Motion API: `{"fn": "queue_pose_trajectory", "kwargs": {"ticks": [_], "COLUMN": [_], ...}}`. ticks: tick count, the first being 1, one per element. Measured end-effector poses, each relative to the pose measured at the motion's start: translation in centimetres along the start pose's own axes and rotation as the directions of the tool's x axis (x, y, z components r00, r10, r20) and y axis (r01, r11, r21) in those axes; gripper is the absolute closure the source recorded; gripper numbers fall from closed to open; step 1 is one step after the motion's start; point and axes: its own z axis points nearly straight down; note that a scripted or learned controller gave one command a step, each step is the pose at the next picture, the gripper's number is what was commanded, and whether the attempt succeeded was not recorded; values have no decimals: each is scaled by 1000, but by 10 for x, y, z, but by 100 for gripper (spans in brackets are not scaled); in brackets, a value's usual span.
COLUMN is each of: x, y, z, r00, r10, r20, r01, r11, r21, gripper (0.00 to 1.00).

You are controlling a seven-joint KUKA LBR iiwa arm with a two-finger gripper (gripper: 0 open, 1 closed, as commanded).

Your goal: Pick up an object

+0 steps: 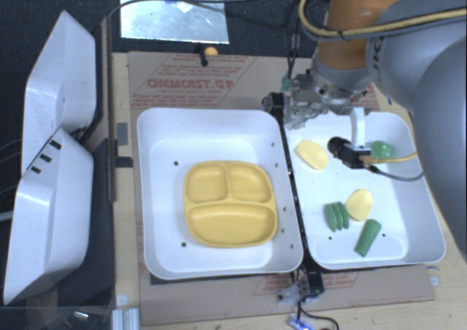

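At upper left corner of the right-hand shallow white bin (pixel 406 191): end effector (pixel 301 111), one, low over the bin wall that meets the left-hand shallow white bin (pixel 162 182). Whether it is spread or pressed together cannot be told from this angle; nothing is seen pinched in it.

Item 1. Pale yellow wedge-shaped piece (pixel 311 155), one. Location: upper left part of the right bin, on the floor, apart from the walls. Bearing from end effector: just below in the frame and slightly to the right; the nearest loose thing. Long axis: upper left to lower right. Judged the likeliest pick; the approach would be a short move down-frame, with the grip set across that axis.

Item 2. Pale yellow rounded piece (pixel 358 204), one, lower centre of the right bin. Pale yellow pieces in total: two.

Item 3. Dark green ribbed piece (pixel 336 216), one, just left of item 2 and touching or nearly touching it.

Item 4. Green stubby cylinder (pixel 368 237), one, below item 2, lying on a slant.

Item 5. Light green rounded piece (pixel 381 150), one, right of item 1, partly covered. Green things in total: three.

Item 6. Yellow plastic three-compartment plate (pixel 230 203), one, centre of the left bin, alone there.

Arms: one, so no choice of nearer arm arises. Bins: two.
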Motion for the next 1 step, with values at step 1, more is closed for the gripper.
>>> {"fn": "queue_pose_trajectory", "kwargs": {"ticks": [1], "x": [51], "y": [-1], "z": [12], "r00": [1000], "r10": [0], "r20": [0], "r01": [0], "r11": [1000], "r21": [0], "gripper": [100]}}
